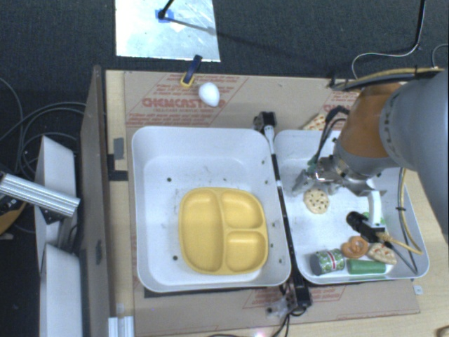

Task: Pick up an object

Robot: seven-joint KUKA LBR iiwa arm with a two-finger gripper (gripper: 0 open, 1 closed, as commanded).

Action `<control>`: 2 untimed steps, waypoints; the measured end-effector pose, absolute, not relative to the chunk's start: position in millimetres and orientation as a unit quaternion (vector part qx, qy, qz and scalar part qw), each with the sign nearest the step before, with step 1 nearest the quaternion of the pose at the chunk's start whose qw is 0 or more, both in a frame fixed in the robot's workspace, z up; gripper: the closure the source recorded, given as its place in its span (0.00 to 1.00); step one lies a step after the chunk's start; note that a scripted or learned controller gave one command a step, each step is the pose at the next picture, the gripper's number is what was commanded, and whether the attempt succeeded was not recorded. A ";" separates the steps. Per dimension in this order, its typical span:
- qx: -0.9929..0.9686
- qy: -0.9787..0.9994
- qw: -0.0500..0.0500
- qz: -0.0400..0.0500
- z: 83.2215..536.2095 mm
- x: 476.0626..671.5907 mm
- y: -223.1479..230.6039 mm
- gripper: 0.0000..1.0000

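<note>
**Tan cookie lies just beside the end effector**

Your end effector [316, 179] hangs over the right white plastic bin [295, 146], near its left wall. You cannot tell whether it is apart or together. The round tan chocolate-chip cookie [317, 202] lies flat on that bin's floor just beside it. A yellow plastic divided plate [223, 229] sits in the left white plastic bin [158, 153].

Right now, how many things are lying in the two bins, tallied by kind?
Yellow divided plate: 1
Baked snacks: 3 (cookie, pretzel, brown pastry)
Small can: 1
Green stick: 1
Total: 6
</note>
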State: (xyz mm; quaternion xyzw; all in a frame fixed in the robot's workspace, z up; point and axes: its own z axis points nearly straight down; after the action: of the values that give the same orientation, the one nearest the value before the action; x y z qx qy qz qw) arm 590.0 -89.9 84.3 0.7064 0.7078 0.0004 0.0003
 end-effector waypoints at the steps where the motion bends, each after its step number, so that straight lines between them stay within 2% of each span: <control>1: 0.707 0.707 0.003 0.002 85.5 626.9 -133.9 0.00; 2: 0.705 0.709 0.000 0.000 116.2 601.2 -98.6 0.00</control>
State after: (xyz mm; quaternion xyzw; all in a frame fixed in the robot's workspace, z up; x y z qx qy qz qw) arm 601.2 -98.6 116.2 0.7052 0.7090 0.0005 -0.0001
